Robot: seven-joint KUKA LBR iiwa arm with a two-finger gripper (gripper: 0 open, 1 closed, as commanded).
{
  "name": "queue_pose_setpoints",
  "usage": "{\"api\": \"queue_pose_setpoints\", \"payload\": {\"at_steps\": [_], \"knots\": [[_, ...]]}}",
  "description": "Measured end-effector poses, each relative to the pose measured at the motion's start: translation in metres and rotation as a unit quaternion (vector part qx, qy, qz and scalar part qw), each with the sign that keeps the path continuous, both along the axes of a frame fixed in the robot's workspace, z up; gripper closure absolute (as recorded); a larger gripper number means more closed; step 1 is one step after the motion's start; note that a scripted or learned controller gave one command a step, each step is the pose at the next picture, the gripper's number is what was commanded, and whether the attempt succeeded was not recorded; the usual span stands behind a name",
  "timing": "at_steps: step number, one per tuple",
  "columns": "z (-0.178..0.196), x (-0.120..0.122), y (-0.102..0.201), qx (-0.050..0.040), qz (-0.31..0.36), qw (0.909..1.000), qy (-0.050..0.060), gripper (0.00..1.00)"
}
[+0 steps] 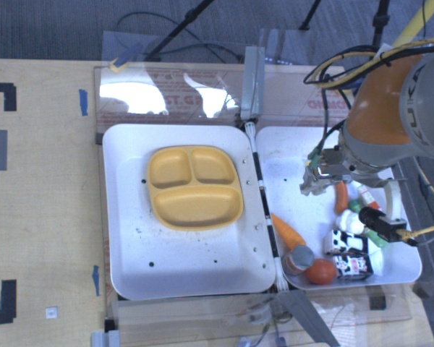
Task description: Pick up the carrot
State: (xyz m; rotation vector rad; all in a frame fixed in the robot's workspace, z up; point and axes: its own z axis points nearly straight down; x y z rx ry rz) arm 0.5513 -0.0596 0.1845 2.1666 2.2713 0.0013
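The carrot is an orange tapered piece lying in the right bin, close to its left wall, with its thin tip pointing up-left. My gripper hangs over the middle of that bin, above and to the right of the carrot and apart from it. Nothing shows held in it. A second slender orange-red piece lies just right of the gripper.
A grey round can and a red tomato sit right below the carrot's thick end. A black-and-white carton and a green item crowd the bin's right side. A yellow divided plate lies in the left bin.
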Motion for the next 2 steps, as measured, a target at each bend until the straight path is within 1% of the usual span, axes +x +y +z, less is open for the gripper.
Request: {"api": "queue_pose_setpoints", "payload": {"at_steps": [1, 2], "knots": [[-0.001, -0.041, 0.067, 0.0008, -0.240, 0.9708, 0.004, 1.00], [-0.001, -0.073, 0.083, 0.0004, -0.384, 0.9231, 0.005, 1.00]]}}
